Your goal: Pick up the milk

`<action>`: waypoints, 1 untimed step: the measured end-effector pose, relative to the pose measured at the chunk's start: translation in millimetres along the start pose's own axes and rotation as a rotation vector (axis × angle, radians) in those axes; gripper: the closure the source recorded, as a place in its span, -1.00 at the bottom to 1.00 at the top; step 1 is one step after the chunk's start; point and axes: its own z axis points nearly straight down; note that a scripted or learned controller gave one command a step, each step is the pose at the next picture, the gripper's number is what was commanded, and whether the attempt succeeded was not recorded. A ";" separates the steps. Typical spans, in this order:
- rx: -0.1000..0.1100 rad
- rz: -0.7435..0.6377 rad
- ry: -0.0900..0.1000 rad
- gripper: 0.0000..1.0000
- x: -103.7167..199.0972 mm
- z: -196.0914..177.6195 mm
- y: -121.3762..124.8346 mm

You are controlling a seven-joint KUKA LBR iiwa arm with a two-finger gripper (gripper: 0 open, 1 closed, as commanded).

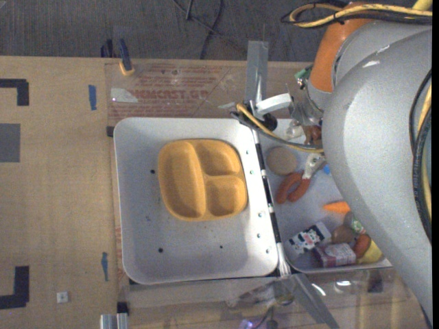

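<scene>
The big grey arm (384,156) with its orange band (336,50) looms closest, covering the right side of the view and hiding much of the right-hand shallow white bin (302,262). Yellow and black cables (329,11) loop over its top. Its hand (305,125) sits at the far end of that bin, near the divider between the two bins; whether it is open or closed cannot be told, and nothing can be made out in its grasp.

The small white milk carton with black patches and a blue and red mark (310,238) lies on its side on the floor of the right bin, toward the near end, well apart from the hand. Just beside it to the right lies a pinkish-purple box (336,255), with a brown and red rounded item (353,238) and a yellow piece (372,253) touching or close against it. Farther up the bin lie an orange carrot-shaped piece (336,208), an orange-red sausage-shaped item (293,187) and a round tan disc (281,161).

The left-hand white bin (137,245) holds a yellow plastic tray with three compartments (202,179), lying flat near its middle.

Both bins rest on a light brown wooden worktop (55,184) marked with black corner shapes (17,91) and short strips of blue tape (92,96).
</scene>
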 end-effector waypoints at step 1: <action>0.004 0.007 -0.004 -1.00 -138.3 19.6 0.7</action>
